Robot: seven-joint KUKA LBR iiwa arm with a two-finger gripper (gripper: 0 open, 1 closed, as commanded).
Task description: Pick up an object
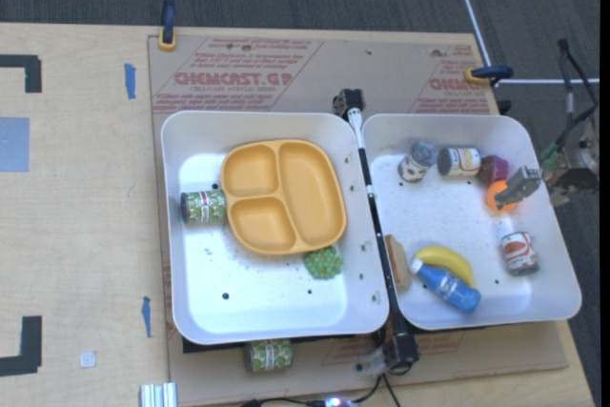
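An orange object (497, 196), by the right bin's (553, 300) far right wall, is seemingly being approached; the claw (522, 182) is seen just beside it, its state untellable. A descent and a closing are judged next

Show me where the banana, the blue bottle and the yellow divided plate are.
banana (444, 260): camera view, middle of its curved yellow body, right bin.
blue bottle (450, 289): camera view, middle of its blue side.
yellow divided plate (307, 188): camera view, floor of its large right compartment, left bin.
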